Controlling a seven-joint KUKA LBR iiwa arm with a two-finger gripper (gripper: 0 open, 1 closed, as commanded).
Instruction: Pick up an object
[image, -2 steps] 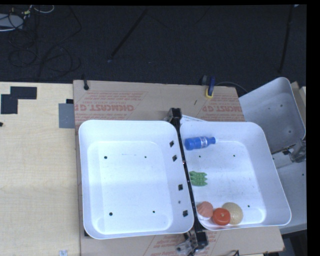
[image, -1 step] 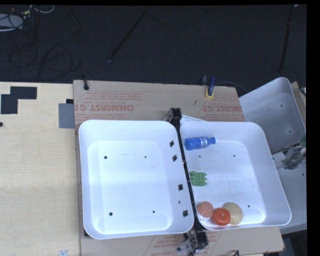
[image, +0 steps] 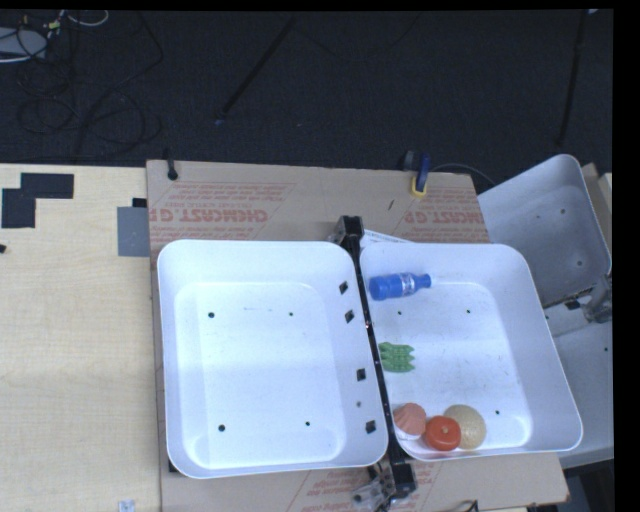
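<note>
Desk (image: 70, 330): pale wood surface, with a brown cardboard sheet (image: 300, 205) laid over it under both bins.

Left bin (image: 185, 290): white, shallow, rounded corners; its floor shows small dark dots. Its right rim touches the right bin along a dark divider strip (image: 365, 340) with small clips.

Right bin (image: 525, 330): white, same form, sits slightly skewed. All loose items lie in it, and all keep to its left half or near edge. The right half of its floor is open.

Grey metal plate (image: 545, 215): tilted, beyond the right bin's far right corner.

Items, largest first:
- Blue bottle (image: 398, 286), lying on its side near the far left corner, cap end pointing right, close to the divider.
- Cream round piece (image: 468, 424), at the near rim.
- Pink round piece (image: 408, 419), near left corner, just beside the divider.
- Red round piece (image: 442, 433), between the cream and pink ones, touching or overlapping both.
- Green ridged piece (image: 397, 357), mid-left, close against the divider, apart from the rest.

Hand: state cannot be told.
</note>
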